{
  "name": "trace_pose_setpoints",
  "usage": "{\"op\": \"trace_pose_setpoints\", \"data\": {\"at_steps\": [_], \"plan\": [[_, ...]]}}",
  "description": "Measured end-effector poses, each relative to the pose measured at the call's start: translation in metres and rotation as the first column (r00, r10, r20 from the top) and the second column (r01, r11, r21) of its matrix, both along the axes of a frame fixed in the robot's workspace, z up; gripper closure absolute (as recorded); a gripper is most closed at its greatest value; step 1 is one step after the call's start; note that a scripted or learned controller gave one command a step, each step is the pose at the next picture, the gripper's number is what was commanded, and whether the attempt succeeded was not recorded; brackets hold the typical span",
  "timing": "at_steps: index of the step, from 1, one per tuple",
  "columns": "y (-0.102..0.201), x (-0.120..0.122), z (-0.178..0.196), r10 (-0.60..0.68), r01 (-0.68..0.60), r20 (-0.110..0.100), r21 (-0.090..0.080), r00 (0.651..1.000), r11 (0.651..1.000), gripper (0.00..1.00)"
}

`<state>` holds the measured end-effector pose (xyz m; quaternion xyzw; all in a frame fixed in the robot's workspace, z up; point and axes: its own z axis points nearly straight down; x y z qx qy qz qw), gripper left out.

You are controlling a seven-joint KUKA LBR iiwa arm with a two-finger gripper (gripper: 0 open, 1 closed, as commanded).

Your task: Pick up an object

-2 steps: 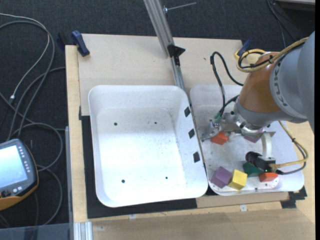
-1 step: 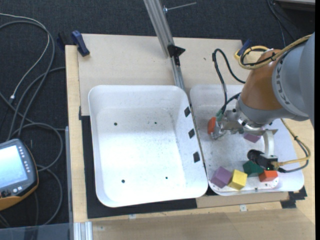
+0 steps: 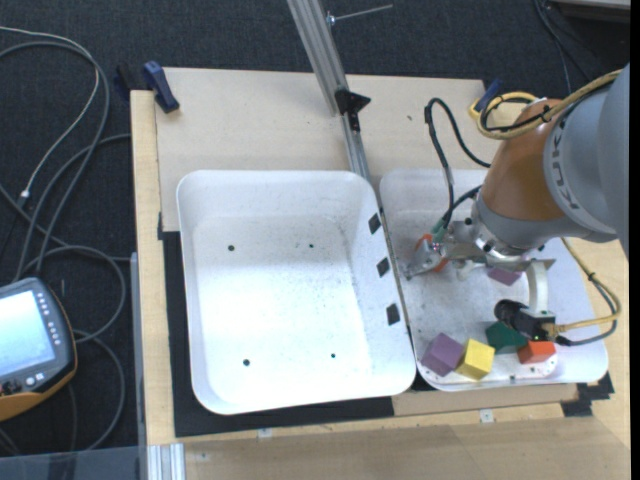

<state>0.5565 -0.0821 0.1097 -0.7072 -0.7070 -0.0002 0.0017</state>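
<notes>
My gripper (image 3: 428, 258) is low inside the right bin (image 3: 570, 373), near its left wall. A small red and green spot shows at the gripper's tip; I cannot tell whether it is an object or part of the tool. Along the bin's front edge lie a purple cube (image 3: 442, 352), a yellow cube (image 3: 478, 359), a green block (image 3: 505, 336) and an orange block (image 3: 540, 349). A pale purple piece (image 3: 505, 277) peeks out from under the wrist. All these lie apart from the gripper, to its front right.
The left bin (image 3: 200, 218) stands beside the right one, the two walls meeting at the middle. A metal strut (image 3: 320, 48) slants down from the top to the gap between the bins. Cables (image 3: 590, 320) loop around the wrist and over the right bin.
</notes>
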Motion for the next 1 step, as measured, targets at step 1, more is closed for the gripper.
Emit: {"op": "trace_pose_setpoints", "data": {"at_steps": [1], "plan": [[-0.0140, 0.0781, -0.0099, 0.003, -0.003, 0.007, -0.004, 1.000, 1.000, 0.00]]}}
